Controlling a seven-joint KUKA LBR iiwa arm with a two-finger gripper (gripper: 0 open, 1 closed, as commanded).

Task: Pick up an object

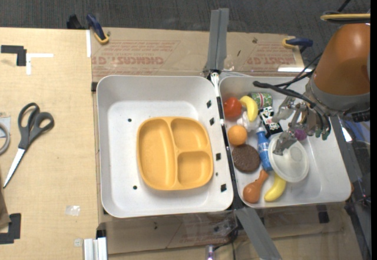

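The surface (47,194) carries two shallow white bins side by side. The left bin (112,152) holds a yellow plate (175,152) with three compartments, lying flat near its middle. The right bin (330,185) holds many small things packed toward its left half. At the far left corner of this bin there is a red tomato (232,105), and just beside it, to the right, a yellow banana (250,107) and a green can (263,99). Nearer, an orange (237,135) lies against the left wall, and a dark brown cookie (245,158) lies just near of it. A blue bottle (263,150) lies between the cookie and a white bowl (291,164). At the near side there is a brown drumstick (255,187), and a second banana (275,189) lies just beside it, touching the near edge of the bowl. The arm (346,64) reaches in from the right, and the tool (293,129) hangs over the far part of the white bowl, close to a small black and white object (269,120). The metal parts of the tool are tangled with wires in the view, so it is not possible to tell how wide it stands or if it has hold of anything. On the surface to the left of the bins lies a pair of scissors (26,132).
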